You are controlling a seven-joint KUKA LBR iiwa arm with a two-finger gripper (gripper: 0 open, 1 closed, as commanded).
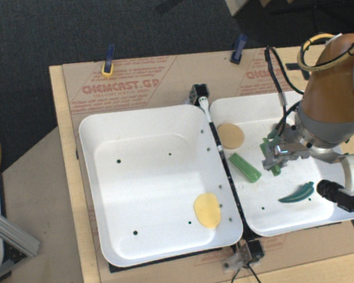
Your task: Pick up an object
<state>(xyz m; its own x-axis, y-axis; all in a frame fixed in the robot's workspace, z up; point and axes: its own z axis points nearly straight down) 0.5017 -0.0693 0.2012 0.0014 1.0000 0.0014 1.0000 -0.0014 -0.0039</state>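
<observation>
Grey arm (334,97) reaching leftward, gripper (271,157) above right bin (262,220).

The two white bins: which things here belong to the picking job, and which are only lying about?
For the job:
- gripper, over the right bin
- green block
- dark green curved piece
- tan disc
- yellow oval, in the left bin

Lying about:
- blue clamps
- cardboard sheet

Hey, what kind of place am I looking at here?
Probably a robot lab test bench: a grey arm reaches over two white bins clamped to a brown board, with small objects like a green block to grasp.
</observation>
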